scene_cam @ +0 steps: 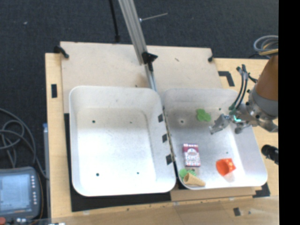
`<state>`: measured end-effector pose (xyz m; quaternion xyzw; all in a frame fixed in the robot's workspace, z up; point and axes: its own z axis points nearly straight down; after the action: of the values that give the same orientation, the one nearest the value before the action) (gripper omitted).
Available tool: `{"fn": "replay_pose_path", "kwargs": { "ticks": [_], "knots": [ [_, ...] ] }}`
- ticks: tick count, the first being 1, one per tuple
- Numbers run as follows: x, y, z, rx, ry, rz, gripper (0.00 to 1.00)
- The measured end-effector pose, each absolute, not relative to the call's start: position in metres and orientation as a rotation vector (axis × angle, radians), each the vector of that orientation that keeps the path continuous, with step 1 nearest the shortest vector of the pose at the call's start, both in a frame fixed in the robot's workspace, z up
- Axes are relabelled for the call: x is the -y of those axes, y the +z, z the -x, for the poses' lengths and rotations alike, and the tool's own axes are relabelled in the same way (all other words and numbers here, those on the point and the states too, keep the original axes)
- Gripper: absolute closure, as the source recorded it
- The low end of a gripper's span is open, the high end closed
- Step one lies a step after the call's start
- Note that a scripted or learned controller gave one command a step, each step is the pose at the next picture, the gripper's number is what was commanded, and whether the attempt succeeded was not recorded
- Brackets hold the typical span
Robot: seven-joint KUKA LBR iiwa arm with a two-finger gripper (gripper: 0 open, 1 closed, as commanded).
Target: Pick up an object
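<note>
Gripper [226, 124] hangs over the right bin [243, 179], toward its 2 o'clock side; can't tell how wide it's open, and nothing visible in it. Green piece [203, 115] just at its 10 o'clock. Red-and-white carton [191, 155] mid-bin, orange cup [225, 166] at 5 o'clock, cone [194, 179] at 7 o'clock by the rim.

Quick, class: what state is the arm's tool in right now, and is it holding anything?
Tool: above the right bin, near the green object; open or shut cannot be told, and nothing shows between its tips.
</note>
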<state>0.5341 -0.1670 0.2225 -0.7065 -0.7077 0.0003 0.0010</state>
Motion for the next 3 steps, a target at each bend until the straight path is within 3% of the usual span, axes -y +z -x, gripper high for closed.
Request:
{"fn": "replay_pose_path", "kwargs": {
  "ticks": [1, 3],
  "knots": [
    [0.167, 0.225, -0.535, 2.224, -0.002, 2.222, 0.0],
    [0.162, 0.11, -0.526, 2.219, -0.001, 2.228, 0.0]
  ]
}}
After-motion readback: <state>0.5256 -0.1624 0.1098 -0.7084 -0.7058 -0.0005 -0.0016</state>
